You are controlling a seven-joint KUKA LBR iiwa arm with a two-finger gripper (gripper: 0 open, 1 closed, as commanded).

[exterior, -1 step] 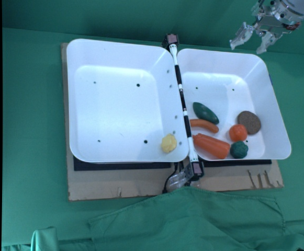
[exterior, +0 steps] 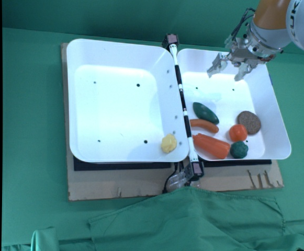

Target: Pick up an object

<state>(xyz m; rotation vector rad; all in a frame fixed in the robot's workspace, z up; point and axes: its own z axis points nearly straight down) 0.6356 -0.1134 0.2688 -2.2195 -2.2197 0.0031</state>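
Nothing is seen held, so the pick is judged not yet begun: approach, descent, closing and lift are all left. The arm (exterior: 285,7) is poised over the far edge of the right bin (exterior: 277,135), and the gripper (exterior: 228,70) is hung above bare floor there, its jaws spread with nothing between them.

Two bins are counted. In the left bin (exterior: 89,56) one yellow lump (exterior: 168,143) is found, in its near right corner. In the right bin five things are counted, all clustered at the near end, well apart from the gripper: one carrot (exterior: 211,146), one sausage (exterior: 204,125), one dark pod (exterior: 205,112), one brown disc (exterior: 249,122), one orange ball (exterior: 238,133) and one green ball (exterior: 239,150), making six.
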